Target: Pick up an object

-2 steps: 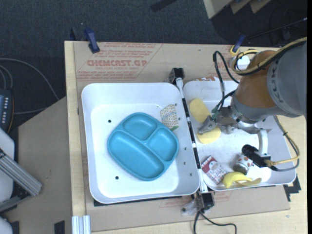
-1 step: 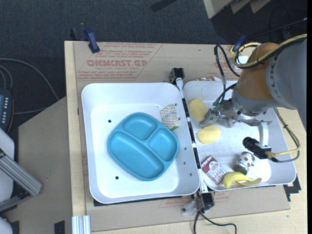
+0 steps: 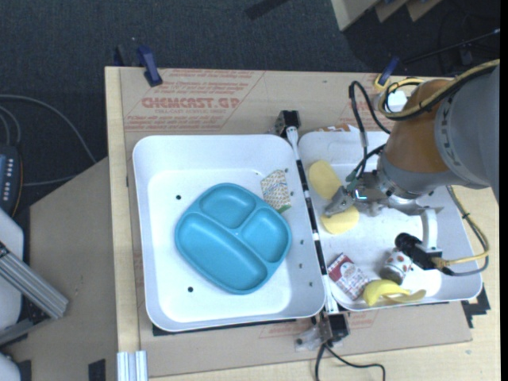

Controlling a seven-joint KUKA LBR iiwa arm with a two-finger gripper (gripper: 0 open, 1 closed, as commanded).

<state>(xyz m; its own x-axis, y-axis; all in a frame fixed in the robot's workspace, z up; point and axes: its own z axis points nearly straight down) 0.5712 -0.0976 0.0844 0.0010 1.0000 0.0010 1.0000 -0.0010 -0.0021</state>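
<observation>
A yellow lump [image 3: 341, 221] lies in the right bin [image 3: 377, 244], near its left wall. The pincer [image 3: 346, 202] hangs just above it; open or closed, I cannot tell. A paler yellow piece [image 3: 323, 178] lies just behind. A blue divided plate [image 3: 230, 236] sits in the left bin [image 3: 159, 213].

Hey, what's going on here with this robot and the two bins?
The arm reaches into the right bin, its gripper down by a yellow lump; I cannot tell whether it has hold of it. A banana and a red-and-white packet lie near that bin's front edge. The left bin holds a blue divided plate.
</observation>
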